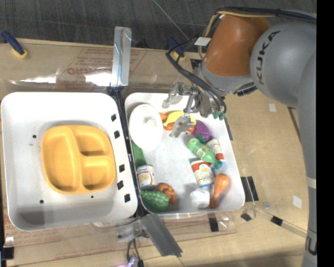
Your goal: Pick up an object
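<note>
Left white bin (16, 149) contains one yellow divided tray (78, 157), lying flat slightly toward 9 o'clock of the bin's centre. A blue clamp (14, 43) sits at the bench's 10 o'clock corner. A strip of silver tape (121, 57) stands at 12 o'clock above the seam between bins. Brown cardboard sheet (55, 60) underlies both bins. Black tape marks (249, 189) at 4 o'clock.

The pincer (182, 114) hangs over the far end of the right bin (234, 196), above a yellow toy (174, 119) beside a purple one (201, 130), while a yellow divided tray (78, 158) lies in the left bin (16, 115).
</note>
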`<state>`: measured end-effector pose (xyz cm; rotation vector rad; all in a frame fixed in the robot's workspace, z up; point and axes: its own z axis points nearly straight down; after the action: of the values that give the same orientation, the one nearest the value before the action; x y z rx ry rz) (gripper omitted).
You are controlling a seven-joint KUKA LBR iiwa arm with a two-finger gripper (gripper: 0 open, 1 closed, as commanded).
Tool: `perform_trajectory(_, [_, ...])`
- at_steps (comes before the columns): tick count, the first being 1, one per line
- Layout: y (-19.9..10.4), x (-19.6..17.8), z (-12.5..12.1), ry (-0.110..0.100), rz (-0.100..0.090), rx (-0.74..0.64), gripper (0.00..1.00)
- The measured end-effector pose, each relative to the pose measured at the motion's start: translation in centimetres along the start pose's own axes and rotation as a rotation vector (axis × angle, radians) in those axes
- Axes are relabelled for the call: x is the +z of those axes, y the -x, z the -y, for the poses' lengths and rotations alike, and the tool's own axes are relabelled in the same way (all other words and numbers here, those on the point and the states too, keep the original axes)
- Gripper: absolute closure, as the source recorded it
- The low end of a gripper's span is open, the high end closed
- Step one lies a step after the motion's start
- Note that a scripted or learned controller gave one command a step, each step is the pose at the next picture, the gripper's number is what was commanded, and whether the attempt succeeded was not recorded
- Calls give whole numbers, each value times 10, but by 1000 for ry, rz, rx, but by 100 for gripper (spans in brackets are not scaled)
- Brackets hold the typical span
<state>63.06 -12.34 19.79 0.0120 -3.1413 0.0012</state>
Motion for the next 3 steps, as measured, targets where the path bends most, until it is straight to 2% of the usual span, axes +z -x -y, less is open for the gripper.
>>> perform_trajectory(1, [-58,16,76,-1,0,8,0])
perform_trajectory(2, [-106,105,85,0,3,95,0])
perform_trajectory(3, [-10,104,85,1,5,187,0])
